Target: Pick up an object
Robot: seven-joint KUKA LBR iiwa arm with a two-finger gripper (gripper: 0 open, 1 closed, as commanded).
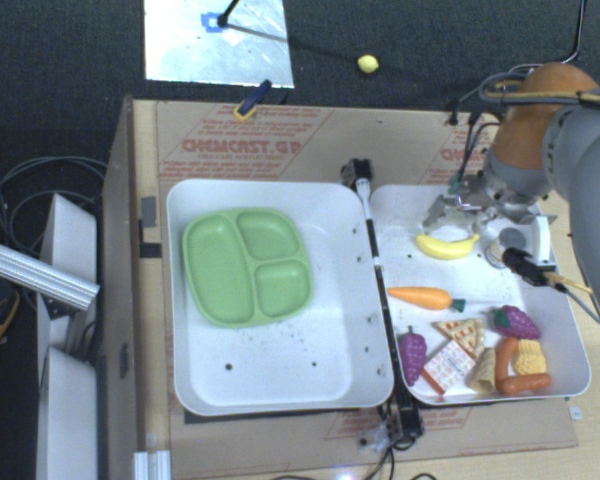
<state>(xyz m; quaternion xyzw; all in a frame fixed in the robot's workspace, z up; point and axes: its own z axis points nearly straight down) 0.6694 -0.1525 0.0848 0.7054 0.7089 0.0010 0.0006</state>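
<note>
The toy foods nearest the camera fill the front corner of the right bin (580,368): a purple grape cluster (412,353), a cracker-like wedge (450,353), a sausage with a corn piece (520,366) and a second grape cluster (518,320). These items touch or overlap, which makes a clean grasp there unlikely.

Behind them, an orange carrot (420,296) lies alone near the divider between the bins. A yellow banana (447,246) lies further back, just beside the gripper (458,208). The left bin (270,368) carries a green compartment tray (247,265).

The gripper hangs over the back part of the right bin, just behind the banana. Whether it is released or clenched cannot be told from this view; nothing is visibly held.

Judged step: approach and descent onto a target. The banana is the probable target, being closest and well apart from the pile.

Recommended procedure:
- Centre the gripper over the banana's middle, not its tapered ends.
- Align the closing direction across the banana's short axis.
- Descend until the banana sits between the contact surfaces, without pressing into the bin floor.
- Close, then lift vertically.

Risk: the curved, smooth body may roll or squirt sideways if the grip is off-centre.
</note>
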